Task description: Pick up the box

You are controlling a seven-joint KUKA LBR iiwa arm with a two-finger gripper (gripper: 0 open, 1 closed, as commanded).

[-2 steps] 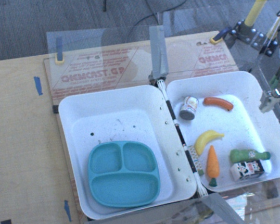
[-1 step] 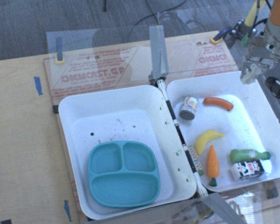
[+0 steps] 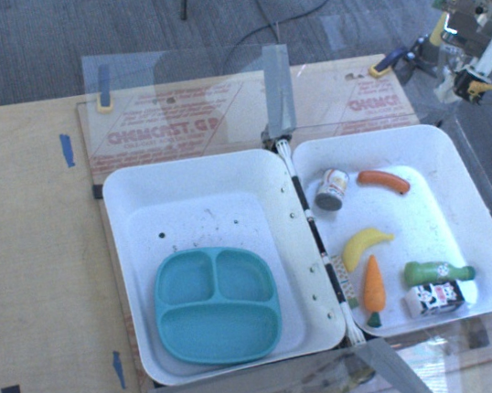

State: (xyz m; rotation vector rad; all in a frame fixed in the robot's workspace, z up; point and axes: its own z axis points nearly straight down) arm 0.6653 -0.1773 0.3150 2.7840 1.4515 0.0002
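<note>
**Box in the lower right of the right bin, arm parked at the upper right**

From my station I see the box (image 3: pixel 439 297), a small white carton with black cow-like patches, lying in the lower right corner of the right bin (image 3: pixel 463 166). It sits just below a green bottle (image 3: pixel 439 272) that lies on its side, and the two look to be touching or nearly so. Nothing is gripping the box.

To the left of those, an orange carrot (image 3: pixel 372 284) stands roughly vertical in the frame, with a yellow banana (image 3: pixel 365 244) just above it. Further up the bin, a small can (image 3: pixel 330 190) lies tipped near the divider, and a red-orange sausage (image 3: pixel 383 180) lies to its right, apart from it.

The left bin (image 3: pixel 128 210) holds a teal divided plate (image 3: pixel 216 304) with three compartments, resting in the bin's lower half. A few dark specks mark the white floor above the plate.

The arm's end (image 3: pixel 469 26) is at the upper right of the frame, outside both bins and well apart from the box. I see a cluster of grey, yellow and blue parts there, partly cut off by the frame edge, and I cannot tell how the jaws stand.

The bench (image 3: pixel 40 297) is pale wood, with black tape marks and blue tape strips on its left side.
</note>
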